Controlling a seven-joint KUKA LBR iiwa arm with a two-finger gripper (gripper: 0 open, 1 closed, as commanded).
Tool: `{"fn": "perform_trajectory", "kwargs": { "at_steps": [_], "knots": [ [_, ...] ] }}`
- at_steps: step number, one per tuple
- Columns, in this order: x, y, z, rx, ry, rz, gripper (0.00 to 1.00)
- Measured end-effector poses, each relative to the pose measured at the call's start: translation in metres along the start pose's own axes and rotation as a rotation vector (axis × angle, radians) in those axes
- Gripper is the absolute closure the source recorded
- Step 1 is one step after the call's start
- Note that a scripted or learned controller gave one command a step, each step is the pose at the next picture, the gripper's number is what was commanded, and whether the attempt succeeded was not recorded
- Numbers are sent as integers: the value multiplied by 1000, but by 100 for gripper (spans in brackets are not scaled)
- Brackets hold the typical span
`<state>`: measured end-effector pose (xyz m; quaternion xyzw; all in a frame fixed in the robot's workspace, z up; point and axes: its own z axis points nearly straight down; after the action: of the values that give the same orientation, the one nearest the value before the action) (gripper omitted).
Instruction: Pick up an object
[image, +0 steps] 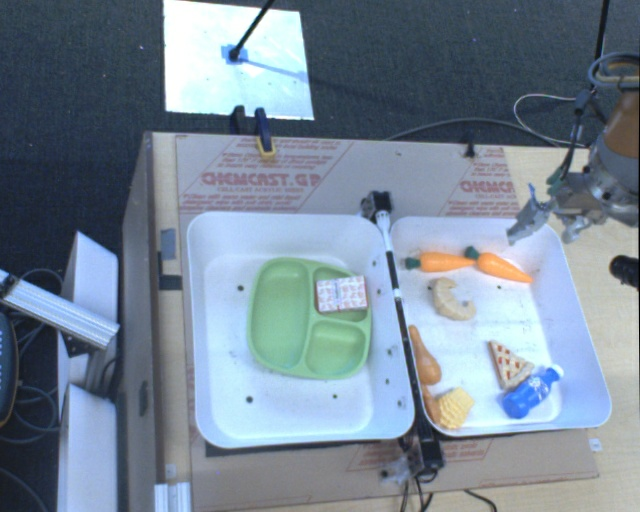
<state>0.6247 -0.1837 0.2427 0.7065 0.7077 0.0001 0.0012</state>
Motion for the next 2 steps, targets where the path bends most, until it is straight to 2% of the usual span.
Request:
{"fn": "perform_trajectory", "kwargs": {
  "at_steps": [1,2],
  "knots": [
    [-13,12,51,1,0,0,0],
    [-22,19,159,2,2,1,0]
  ]
}}
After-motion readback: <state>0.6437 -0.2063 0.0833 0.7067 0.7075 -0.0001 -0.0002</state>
